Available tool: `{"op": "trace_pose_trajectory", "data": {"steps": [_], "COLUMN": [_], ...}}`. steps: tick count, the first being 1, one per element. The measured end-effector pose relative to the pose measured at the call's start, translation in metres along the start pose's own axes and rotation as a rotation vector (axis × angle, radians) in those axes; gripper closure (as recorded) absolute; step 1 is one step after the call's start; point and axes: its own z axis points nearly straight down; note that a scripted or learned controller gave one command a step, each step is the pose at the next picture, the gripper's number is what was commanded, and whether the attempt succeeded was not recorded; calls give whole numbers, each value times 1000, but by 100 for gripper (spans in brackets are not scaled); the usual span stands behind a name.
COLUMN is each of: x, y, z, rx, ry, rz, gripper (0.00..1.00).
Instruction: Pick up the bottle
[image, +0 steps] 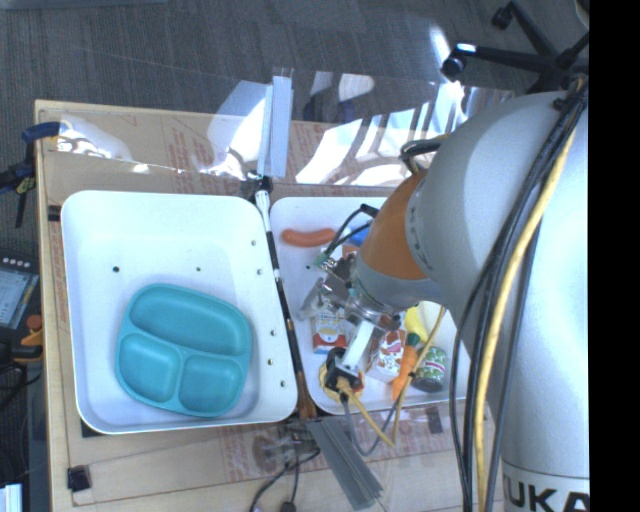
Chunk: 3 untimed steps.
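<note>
A small bottle (327, 336) with a white and red label lies in the right bin (292, 214), near its left wall. My gripper (330, 303) hangs low over the bin, right above the bottle's upper end, and partly covers it. I cannot make out whether anything is in the gripper. A second small bottle-like container (386, 357) with a red and white label lies just to the right, partly under the wrist.
An orange sausage (308, 237) lies at the back of the right bin. A carrot (404, 372), a dark green can (432, 370) and a yellow item (414, 322) crowd the front right. The left bin (90, 215) holds a teal divided plate (183, 348).
</note>
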Motion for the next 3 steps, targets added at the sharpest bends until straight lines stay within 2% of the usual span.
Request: {"op": "trace_pose_trajectory", "data": {"steps": [1, 2, 3], "x": [-55, -35, -36], "y": [-27, -44, -43], "z": [-1, 0, 0], "rx": [-2, -2, 0], "ry": [2, 3, 3], "rz": [274, 590, 587], "gripper": [0, 0, 0]}}
